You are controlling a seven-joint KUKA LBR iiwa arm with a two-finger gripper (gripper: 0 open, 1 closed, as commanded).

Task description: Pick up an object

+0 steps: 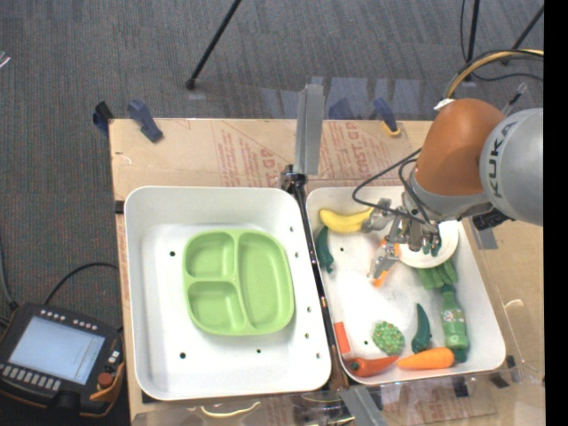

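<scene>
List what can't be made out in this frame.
- End effector in the camera view: too small and cluttered to tell what state it is in or whether it holds anything.
- White plate: partly covered by the arm's wrist.
- Green items beside the plate: partly covered, identity unclear.
- Red pepper: partly hidden by the right bin's rim.

One fixed camera, high above the tabletop (222,149).
We look down at a slant on both white bins (142,238); the arm (479,158) enters from our view's right side.
</scene>
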